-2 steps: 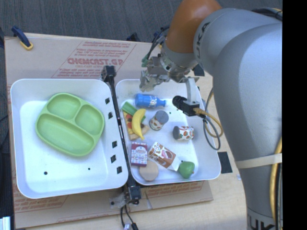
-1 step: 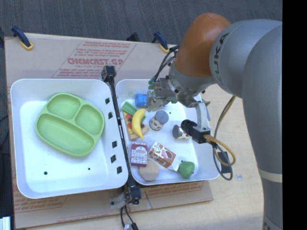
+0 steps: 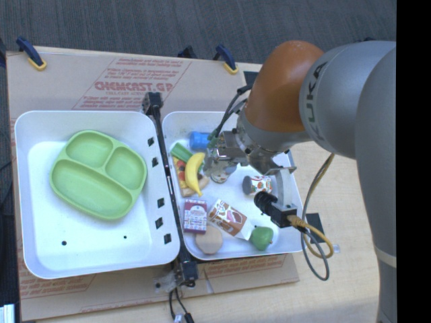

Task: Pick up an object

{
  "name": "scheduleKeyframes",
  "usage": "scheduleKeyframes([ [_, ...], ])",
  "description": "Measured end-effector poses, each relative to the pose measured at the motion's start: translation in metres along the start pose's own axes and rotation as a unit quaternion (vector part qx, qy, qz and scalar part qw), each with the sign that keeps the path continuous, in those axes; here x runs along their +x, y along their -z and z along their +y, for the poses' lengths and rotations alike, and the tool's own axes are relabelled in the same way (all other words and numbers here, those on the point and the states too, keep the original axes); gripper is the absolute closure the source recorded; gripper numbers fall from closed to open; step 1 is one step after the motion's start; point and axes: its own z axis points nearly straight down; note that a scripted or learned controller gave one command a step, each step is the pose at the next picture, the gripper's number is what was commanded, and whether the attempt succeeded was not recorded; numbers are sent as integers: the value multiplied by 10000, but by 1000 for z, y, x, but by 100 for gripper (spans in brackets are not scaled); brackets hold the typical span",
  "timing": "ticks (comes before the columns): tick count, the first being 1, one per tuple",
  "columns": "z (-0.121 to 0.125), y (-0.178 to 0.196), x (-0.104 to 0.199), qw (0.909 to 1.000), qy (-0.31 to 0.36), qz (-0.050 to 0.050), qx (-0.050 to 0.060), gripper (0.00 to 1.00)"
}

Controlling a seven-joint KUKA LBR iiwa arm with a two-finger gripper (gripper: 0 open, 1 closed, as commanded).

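Tool (image 3: pixel 219 161) is down in the right bin (image 3: pixel 291 180), right next to the banana (image 3: pixel 194 171), honestly can't tell how it's set or if it has anything. Blue thing (image 3: pixel 199 140) sits just behind it. Nearer the front edge: a small red box (image 3: pixel 195 215), a brown carton (image 3: pixel 229 219), a green ball (image 3: pixel 262 237). Left bin (image 3: pixel 34 241) has the green divided plate (image 3: pixel 100 173).
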Motion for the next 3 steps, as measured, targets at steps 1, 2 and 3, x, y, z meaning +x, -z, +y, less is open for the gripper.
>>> scheduleKeyframes([
  [1, 56, -42, -5, 10000, 14, -2, -1, 100],
  [2, 56, -42, -5, 10000, 10, -2, -6, 0],
  [3, 50, 36, 47, 10000, 9, 9, -13, 0],
])
